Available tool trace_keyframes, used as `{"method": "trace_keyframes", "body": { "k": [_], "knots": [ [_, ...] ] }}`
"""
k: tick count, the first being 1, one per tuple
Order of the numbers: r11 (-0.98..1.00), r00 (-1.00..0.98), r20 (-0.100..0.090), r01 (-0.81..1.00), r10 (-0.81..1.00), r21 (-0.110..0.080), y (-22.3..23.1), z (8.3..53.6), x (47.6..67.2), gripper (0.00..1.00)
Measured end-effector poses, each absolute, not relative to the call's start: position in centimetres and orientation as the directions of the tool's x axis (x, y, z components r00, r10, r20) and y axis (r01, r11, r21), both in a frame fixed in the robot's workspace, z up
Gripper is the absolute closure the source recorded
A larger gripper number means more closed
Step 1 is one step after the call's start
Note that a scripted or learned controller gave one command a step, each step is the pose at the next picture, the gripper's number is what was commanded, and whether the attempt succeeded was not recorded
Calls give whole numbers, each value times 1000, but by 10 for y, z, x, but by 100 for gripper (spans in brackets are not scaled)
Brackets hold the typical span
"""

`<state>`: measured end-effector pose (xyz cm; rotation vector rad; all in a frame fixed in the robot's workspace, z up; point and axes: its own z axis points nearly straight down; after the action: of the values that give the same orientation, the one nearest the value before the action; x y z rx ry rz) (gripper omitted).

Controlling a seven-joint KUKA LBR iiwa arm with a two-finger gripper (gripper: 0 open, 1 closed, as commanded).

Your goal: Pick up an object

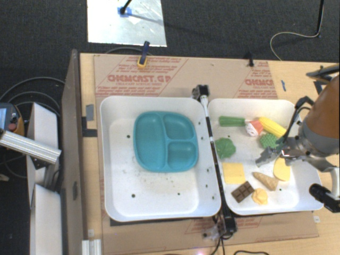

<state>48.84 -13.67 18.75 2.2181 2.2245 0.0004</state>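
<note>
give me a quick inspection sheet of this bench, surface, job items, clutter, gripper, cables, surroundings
surface: brown cardboard sheet under two shallow white bins, left bin and right bin, side by side.
job's things: right bin holds a green long vegetable toy, green leafy toy, yellow corn toy, flat yellow cheese square, brown chocolate block, tan cone piece.
clutter: teal divided plastic plate in the left bin.
grippers: two-finger gripper low over the right bin, nothing seen between its fingers.
cables: pale cable on the floor at top right; dark cables at left.
surroundings: dark carpet, shiny foil-like sheet on the floor.
</note>
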Motion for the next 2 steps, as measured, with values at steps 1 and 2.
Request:
{"method": "trace_keyframes", "body": {
  "k": [1, 2],
  "knots": [
    [1, -1, -2, 1000, 1000, 2, -168, 157, 527, 0],
    [6, -6, -1, 1000, 1000, 4, -183, 111, 590, 0]
  ]
}}
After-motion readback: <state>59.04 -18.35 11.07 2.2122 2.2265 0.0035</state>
